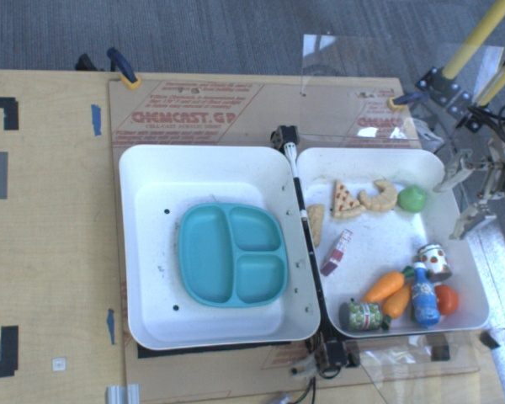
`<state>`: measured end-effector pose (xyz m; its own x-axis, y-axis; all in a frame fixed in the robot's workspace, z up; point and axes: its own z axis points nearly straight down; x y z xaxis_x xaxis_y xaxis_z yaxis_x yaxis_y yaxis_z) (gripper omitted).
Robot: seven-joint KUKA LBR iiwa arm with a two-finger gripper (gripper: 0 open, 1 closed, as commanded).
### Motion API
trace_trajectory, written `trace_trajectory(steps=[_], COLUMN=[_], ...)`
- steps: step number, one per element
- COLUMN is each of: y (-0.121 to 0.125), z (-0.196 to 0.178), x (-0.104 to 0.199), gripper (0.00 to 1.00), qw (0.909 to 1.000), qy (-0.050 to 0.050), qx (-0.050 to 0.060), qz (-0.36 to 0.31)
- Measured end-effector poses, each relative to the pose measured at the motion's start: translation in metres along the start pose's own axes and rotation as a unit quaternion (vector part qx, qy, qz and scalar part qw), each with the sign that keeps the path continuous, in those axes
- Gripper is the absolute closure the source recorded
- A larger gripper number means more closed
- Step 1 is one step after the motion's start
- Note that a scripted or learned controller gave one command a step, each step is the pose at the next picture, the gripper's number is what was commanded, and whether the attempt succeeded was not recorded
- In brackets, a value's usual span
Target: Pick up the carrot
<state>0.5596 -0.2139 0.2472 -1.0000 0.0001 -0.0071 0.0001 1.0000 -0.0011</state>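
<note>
Nearby: carrot (385,285) (beside blue bottle (423,300))

We took this for a robotics lab or test workshop. A wooden bench (42,251) carried black tape marks near its left edge and blue tape bits, and a printed cardboard sheet (194,108) was clamped at its far corners under two white bins (143,225). Grey carpet (194,15) lay beyond the far edge, with yellow rods (484,28) at the right.

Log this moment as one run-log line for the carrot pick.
phase: pre-grasp | gripper: above right bin's right rim, holding nothing | carrot: lying in right bin, beside blue bottle, untouched | teal tray: left bin
</note>
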Motion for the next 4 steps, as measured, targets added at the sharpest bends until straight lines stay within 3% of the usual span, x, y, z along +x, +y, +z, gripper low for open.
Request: trace_trajectory(steps=[1, 2, 3, 4], y=[0.008, 0.127, 0.107, 0.073], z=[0.096, 0.047, 0.149, 0.156], x=[0.081, 0.065, 0.061, 0.075], gripper=[0.00, 0.00, 0.00, 0.00], qw=[0.9840, 0.9670, 0.8850, 0.8364], qy=[0.003, -0.003, -0.001, -0.006], qx=[-0.002, -0.002, -0.002, 0.000], qz=[-0.178, -0.255, -0.466, -0.548])
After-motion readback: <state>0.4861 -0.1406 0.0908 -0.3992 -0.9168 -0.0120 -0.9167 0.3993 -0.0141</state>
